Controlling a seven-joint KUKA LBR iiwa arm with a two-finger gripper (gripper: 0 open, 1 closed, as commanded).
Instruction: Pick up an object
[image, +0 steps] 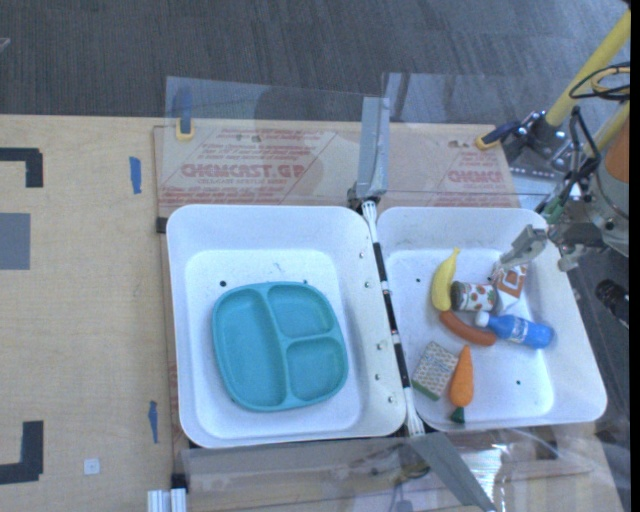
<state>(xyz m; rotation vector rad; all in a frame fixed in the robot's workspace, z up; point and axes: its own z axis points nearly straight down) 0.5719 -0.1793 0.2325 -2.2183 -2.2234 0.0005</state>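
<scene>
Crowding is judged the main risk: toy food is clustered in the right bin (570, 400), and the gripper (524, 246), finger state indiscernible, at the pile's one o'clock, may nudge the banana (444, 281) or blue bottle (521, 330) aside.

the wooden bench (80, 330) bears two white bins, left (190, 240) and right (580, 390), touching side by side.

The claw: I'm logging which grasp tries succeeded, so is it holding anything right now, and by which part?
Nothing is visibly held. The claw hovers above the right bin, just over the toys.
</scene>
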